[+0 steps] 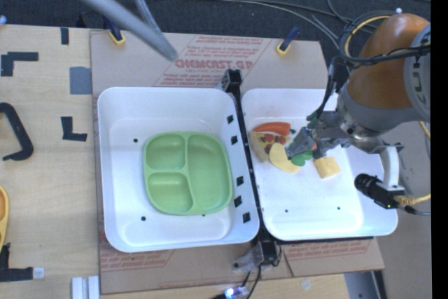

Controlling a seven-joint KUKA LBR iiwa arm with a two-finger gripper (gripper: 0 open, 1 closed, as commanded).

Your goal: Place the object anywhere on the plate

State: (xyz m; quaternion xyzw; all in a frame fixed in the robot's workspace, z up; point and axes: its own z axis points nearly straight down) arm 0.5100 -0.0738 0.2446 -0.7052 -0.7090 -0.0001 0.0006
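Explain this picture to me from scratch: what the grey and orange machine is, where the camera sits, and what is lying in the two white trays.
This is one camera fixed above a bench, looking down at a slant. The grey and orange machine reaching in from the right is a robot arm. Its end effector, the part meant to grasp, is low over a small heap of toy food pieces in the right white bin: red, yellow and green bits. Whether it grips any of them cannot be told. The left white bin holds a green plate with compartments, where one object should end up.
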